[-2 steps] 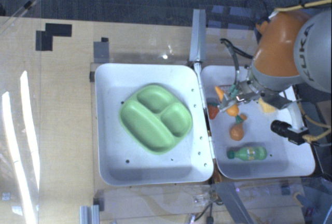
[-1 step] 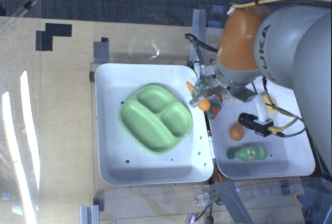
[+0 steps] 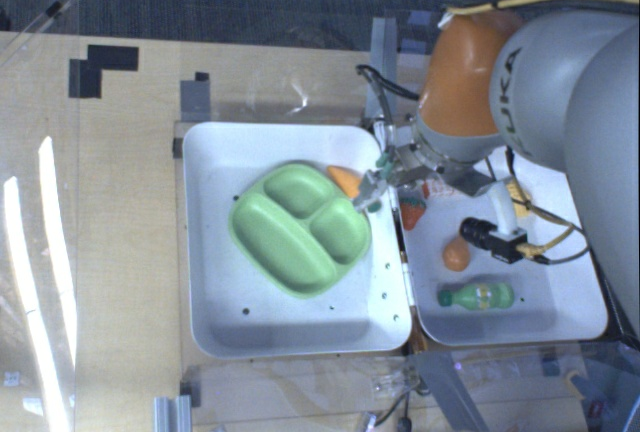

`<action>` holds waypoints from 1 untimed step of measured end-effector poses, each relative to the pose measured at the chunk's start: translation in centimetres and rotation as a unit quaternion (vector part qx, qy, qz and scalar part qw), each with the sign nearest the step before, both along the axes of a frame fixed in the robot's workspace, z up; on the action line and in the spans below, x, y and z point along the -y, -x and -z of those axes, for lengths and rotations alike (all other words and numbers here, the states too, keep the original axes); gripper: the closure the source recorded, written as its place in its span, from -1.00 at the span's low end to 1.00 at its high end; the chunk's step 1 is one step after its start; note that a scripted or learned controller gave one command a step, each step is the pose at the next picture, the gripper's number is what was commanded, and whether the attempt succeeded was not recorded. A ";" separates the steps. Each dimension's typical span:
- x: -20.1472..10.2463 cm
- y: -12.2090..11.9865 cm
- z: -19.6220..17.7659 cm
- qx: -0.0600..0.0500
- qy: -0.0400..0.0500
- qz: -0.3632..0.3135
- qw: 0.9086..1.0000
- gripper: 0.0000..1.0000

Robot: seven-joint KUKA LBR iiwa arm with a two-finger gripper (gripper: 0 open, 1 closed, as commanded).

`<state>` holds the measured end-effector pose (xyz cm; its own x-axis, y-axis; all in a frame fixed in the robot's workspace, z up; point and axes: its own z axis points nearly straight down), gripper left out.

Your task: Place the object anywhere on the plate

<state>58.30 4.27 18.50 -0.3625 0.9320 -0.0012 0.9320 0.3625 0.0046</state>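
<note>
While the arm reaches over the divide between the bins, its gripper hangs at the green plate's right edge, just beside an orange carrot; whether it grips anything, I cannot tell. The right bin holds a green bottle and an orange ball.

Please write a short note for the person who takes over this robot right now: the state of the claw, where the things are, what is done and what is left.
Claw: low over the right edge of the green plate; whether it grips anything is unclear from this view.
Left bin: holds the plate, with an orange piece at the plate's upper right rim, beside the claw.
Right bin: green bottle, small orange ball, a red piece near the divider.
Done: nothing lies clearly inside a plate compartment.
Left: get one object fully onto the plate, then check it rests there.
</note>
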 end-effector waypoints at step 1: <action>-0.1 -0.2 -1.1 0.003 0.000 -0.003 1.000 1.00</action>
